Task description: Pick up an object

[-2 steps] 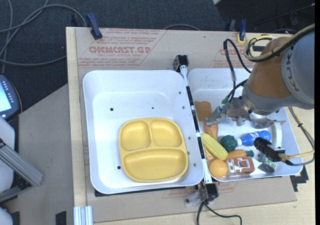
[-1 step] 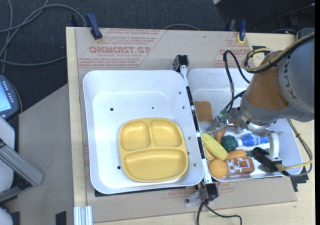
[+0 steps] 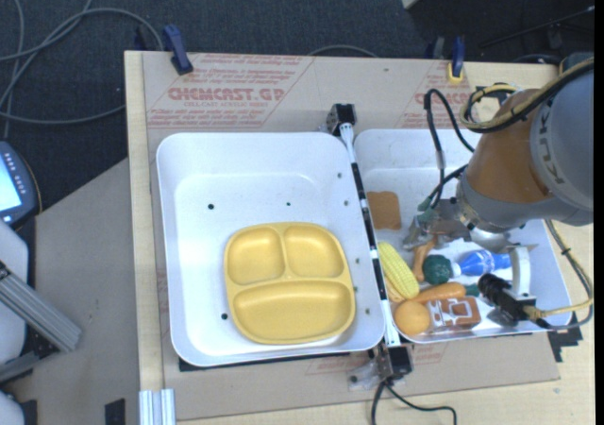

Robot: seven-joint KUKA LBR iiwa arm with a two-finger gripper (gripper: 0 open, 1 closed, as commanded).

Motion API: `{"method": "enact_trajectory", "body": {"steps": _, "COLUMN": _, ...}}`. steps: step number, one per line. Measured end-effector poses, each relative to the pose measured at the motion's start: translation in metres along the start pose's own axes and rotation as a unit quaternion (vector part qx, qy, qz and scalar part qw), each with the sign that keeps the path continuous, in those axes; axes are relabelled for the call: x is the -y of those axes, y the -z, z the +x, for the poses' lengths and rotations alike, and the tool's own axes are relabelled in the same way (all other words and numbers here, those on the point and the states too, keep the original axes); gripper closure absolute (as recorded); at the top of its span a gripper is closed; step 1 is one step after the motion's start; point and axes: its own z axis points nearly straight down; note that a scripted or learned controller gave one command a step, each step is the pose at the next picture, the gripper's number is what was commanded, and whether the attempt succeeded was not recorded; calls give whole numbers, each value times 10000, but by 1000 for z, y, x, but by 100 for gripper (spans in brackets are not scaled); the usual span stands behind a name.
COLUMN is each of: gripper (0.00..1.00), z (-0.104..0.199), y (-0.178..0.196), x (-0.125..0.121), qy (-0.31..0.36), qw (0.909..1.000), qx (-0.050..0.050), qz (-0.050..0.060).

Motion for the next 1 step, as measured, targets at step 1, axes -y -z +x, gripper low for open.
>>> {"method": "enact_trajectory", "body": {"steps": 1, "gripper": 100, "z": 69, "y": 96, "x": -39, "qy": 52, "qw": 10000, "qx": -7, "qz": -58}}
